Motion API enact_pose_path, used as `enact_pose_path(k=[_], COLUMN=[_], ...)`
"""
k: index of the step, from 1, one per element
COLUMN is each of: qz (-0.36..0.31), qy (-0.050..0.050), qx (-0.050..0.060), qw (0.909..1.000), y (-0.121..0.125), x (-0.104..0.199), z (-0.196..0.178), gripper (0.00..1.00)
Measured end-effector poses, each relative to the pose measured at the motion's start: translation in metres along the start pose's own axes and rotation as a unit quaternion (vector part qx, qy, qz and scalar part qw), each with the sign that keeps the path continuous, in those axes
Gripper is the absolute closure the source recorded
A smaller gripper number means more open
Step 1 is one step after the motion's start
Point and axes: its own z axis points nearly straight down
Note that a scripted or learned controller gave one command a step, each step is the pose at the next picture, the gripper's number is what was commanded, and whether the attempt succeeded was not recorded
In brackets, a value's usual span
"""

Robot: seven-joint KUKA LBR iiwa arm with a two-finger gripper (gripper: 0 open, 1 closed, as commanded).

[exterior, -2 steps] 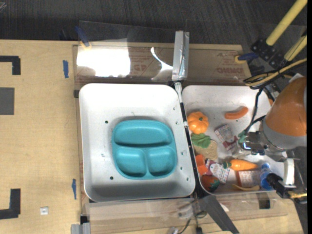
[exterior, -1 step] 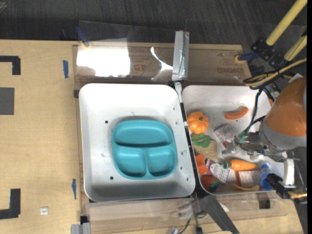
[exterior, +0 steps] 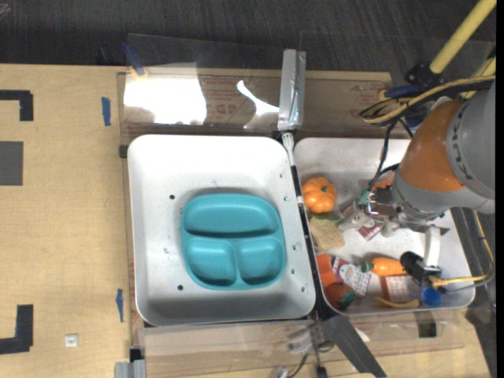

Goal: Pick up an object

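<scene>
Over the right bin (exterior: 465, 294), near the bench's right edge, my pincer (exterior: 376, 209) hangs low among the clutter; whether it is open or closed I cannot tell. Just left of it sits a small orange pumpkin (exterior: 319, 194), apart from it. Toward the bin's front edge lies a carrot (exterior: 386, 267). A teal divided tray (exterior: 233, 239) rests in the left bin (exterior: 153, 172).

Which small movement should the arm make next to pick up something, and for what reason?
Probably lower the hand a little toward the clutter beneath it. It sits over the middle of the right bin, where the small objects lie: an orange pumpkin toward the bin's left wall, a carrot-like piece and a bottle nearer the front. The left bin holds a teal divided tray, harder to grip.
</scene>
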Motion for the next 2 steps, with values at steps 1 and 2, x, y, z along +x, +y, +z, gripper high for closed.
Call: enact_pose_path(k=[1,2], qz=[0.000,0.282], qy=[0.000,0.000], qx=[-0.002,0.003], qw=[1.0000,0.9593], y=[0.001,0.033], x=[0.000,0.008], z=[-0.011,0.001], gripper=[1.00,1.00])
